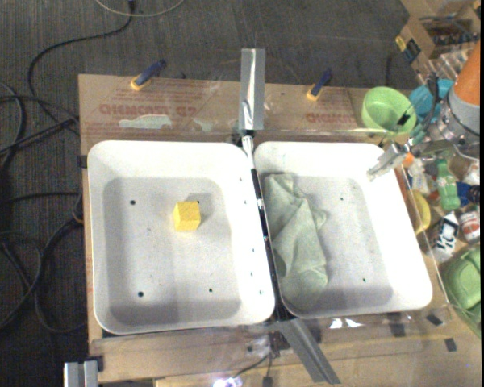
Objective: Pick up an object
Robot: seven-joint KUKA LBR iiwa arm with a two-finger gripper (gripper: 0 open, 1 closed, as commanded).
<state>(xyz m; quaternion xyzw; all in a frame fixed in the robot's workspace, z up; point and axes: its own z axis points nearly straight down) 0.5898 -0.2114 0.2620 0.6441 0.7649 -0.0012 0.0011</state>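
Dark carpet surrounds a brown tabletop [105, 103] seen from above at a slant, with black cables trailing across the floor at the left and far side. Two shallow white bins sit side by side on the tabletop, their inner rims touching along a central seam. A metal bar [252, 91] stands at the far end of that seam, and two small clamps [148, 74] grip the tabletop's far edge.

Within the left bin [113, 297], a small yellow block [187, 215] rests a little far of the middle, well apart from every wall, with bare white floor on all sides.

Inside the right bin [387, 289], a pale green cloth [298, 236] lies crumpled along the left wall, running from the far part to the near part. Bare floor takes up that bin's right half.

At the far right corner of the right bin, the gripper [385, 163] hangs just above the rim, apart from both cloth and block. Whether its fingers are open or closed cannot be told at this size. Beyond the right edge, green bowls [387, 110] and mixed clutter crowd close to the bin.
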